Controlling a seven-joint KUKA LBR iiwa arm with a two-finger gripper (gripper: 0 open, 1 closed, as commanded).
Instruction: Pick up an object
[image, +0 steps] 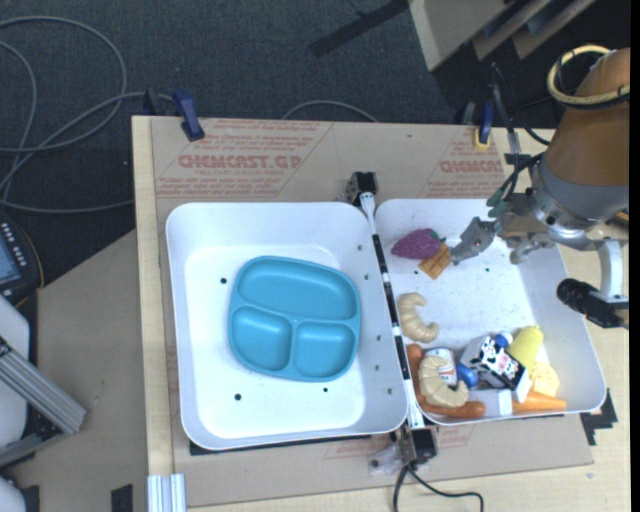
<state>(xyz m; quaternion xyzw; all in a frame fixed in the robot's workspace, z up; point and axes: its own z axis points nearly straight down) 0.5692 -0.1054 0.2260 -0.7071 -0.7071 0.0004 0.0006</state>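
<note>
My gripper (492, 250) hangs over the upper part of the right bin (560, 300), open, with nothing between its fingers. Its left finger (468, 243) ends just right of a small orange-brown block (436, 263), which lies beside a purple grape-like toy (418, 243). A tan croissant-shaped toy (415, 316) lies lower, near the bin's left wall. Along the near edge sits a pile: a tan bread roll (438, 378), a black-and-white toy (492, 358), a yellow toy (530, 350) and an orange carrot-like piece (540, 403).
The left bin (200, 400) holds a blue divided plate (293, 316). A black clamp (362, 186) sits at the far end of the seam between the bins. The arm's orange band (590, 150) and a black cable part (590, 300) overhang the right bin's right side.
</note>
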